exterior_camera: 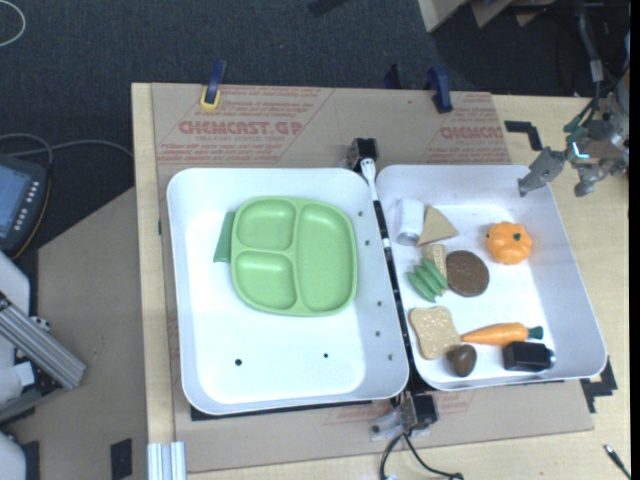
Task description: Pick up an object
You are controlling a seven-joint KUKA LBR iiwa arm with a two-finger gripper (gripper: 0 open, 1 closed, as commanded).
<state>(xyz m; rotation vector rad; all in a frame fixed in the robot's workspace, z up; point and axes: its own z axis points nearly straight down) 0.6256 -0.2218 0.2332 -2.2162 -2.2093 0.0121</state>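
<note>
The right bin (pixel 560 268) holds several toy foods: an orange pumpkin (pixel 508 243), a brown round patty (pixel 466 273), green beans (pixel 427 280), a tan wedge (pixel 437 226), a white cup (pixel 410 218), a slice of toast (pixel 433 330), a carrot (pixel 498 334), a brown lump (pixel 461 359) and a black block (pixel 527 356). My gripper (pixel 560 176) hangs over the bin's far right corner, up and to the right of the pumpkin. Its fingers are spread open with nothing between them.
The left bin (pixel 200 348) holds a green divided plate (pixel 295 255). A black clip (pixel 364 152) sits at the far end of the seam between the bins. Blue and yellow clamps (pixel 211 90) grip the bench's back edge.
</note>
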